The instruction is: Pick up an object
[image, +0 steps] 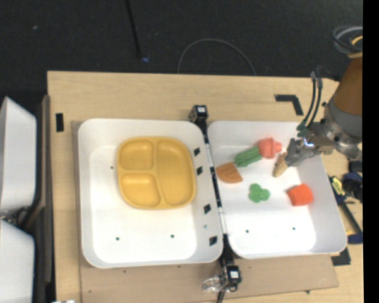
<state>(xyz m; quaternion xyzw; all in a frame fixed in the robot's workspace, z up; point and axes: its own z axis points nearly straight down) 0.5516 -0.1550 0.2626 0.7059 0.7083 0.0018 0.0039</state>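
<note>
Right bin [316, 238], toys scattered; my gripper [290, 160] hangs over a tan piece [280, 167], lined up for a grab — can't tell how far it's open.

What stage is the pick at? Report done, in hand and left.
Done: the tool has reached into the right bin, low beside the red and green toy. In hand: nothing is seen lifted. The toy, the orange piece, the green piece and the red block all lie on the bin floor. Left: grasping one piece and raising it. The yellow plate sits in the left bin.
</note>
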